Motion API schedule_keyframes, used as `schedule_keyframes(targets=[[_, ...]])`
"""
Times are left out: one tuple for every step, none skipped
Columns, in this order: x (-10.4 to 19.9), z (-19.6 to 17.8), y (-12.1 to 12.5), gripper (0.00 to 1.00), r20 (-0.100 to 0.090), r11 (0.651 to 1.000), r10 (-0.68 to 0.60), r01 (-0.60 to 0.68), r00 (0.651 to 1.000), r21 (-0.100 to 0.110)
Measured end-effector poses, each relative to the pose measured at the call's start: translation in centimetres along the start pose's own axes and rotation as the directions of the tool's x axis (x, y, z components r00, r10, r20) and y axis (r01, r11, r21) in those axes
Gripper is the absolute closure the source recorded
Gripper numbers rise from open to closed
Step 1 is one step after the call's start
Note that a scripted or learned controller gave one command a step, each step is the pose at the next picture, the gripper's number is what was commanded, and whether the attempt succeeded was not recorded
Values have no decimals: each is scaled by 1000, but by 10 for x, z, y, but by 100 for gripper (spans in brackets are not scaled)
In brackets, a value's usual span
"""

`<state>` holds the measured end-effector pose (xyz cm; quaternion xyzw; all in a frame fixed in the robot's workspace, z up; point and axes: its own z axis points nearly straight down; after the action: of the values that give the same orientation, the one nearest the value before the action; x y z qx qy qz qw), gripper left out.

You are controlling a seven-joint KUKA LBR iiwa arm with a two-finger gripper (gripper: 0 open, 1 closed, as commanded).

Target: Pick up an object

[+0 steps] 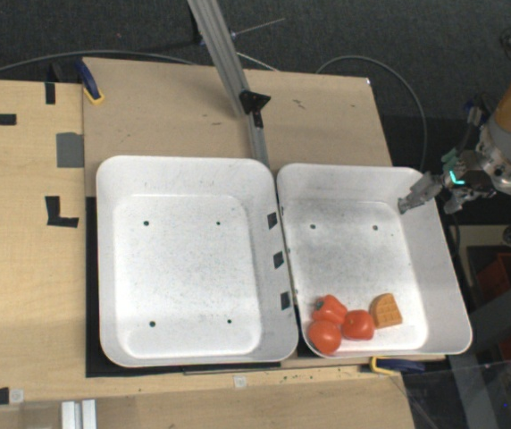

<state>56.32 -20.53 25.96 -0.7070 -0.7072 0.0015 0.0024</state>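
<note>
Red tomato-like pieces (338, 322) and a tan waffle-like block (385, 310) sat clustered (touching) near right bin's (434, 239) front edge; gripper (434, 193) fingers hovered apart, holding nothing.

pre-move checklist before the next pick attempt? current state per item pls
1. Targets present: ok. Red pieces and a tan block lie in the right bin, near its front edge.
2. Objects separated: not ok. The red pieces are clustered, touching; the block sits close beside them.
3. Gripper over a target: not ok. It sits at the right bin's far right rim, away from the cluster.
4. Gripper carrying anything: ok, nothing seen on it.
5. Finger state: cannot tell.
</note>
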Motion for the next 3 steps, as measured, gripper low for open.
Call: schedule_keyframes(targets=[[0, -3, 1, 0, 2, 1000, -1, 1, 1000, -5], [-1, 42, 5, 0, 1, 1000, -1, 1, 1000, 0], [9, 101, 2, 0, 0, 1000, -1, 1, 1000, 2]])
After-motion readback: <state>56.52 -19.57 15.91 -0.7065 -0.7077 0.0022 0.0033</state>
